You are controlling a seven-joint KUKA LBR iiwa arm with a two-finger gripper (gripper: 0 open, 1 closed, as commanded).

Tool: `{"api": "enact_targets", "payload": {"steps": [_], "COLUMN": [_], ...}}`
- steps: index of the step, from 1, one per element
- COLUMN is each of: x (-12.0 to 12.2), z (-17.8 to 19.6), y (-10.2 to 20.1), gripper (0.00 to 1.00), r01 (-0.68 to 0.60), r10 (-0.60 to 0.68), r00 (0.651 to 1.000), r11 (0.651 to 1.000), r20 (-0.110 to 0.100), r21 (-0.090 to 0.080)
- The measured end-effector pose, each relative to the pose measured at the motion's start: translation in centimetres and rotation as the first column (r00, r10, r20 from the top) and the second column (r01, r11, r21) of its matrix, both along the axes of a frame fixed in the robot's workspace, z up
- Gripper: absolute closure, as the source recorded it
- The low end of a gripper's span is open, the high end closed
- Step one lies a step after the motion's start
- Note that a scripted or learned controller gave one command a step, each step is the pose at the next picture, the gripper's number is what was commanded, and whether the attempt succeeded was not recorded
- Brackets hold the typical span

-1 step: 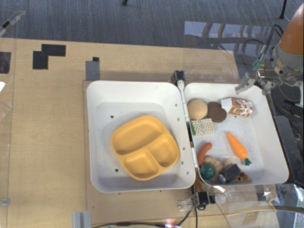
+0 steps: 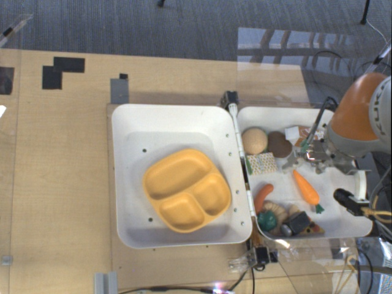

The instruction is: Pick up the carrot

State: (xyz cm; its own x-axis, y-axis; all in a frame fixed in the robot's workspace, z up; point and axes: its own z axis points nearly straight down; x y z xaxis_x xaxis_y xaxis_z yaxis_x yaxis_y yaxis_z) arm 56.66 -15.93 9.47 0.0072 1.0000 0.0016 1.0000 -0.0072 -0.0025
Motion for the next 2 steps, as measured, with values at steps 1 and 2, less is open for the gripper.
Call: {"api": "enact_targets", "payload": {"steps": [1, 2], "x": [-2.4, -2.0], "z": [-0.6, 0.7], "y": [4.1, 4.3], "gripper": [0.00, 1.00], "r01": [-0.051, -0.053], "r10": [0.051, 0.053], "r00": [0.999, 0.998], "r11": [0.999, 0.999], "r20": [0.017, 0.025], "r21": [-0.006, -0.005]}}
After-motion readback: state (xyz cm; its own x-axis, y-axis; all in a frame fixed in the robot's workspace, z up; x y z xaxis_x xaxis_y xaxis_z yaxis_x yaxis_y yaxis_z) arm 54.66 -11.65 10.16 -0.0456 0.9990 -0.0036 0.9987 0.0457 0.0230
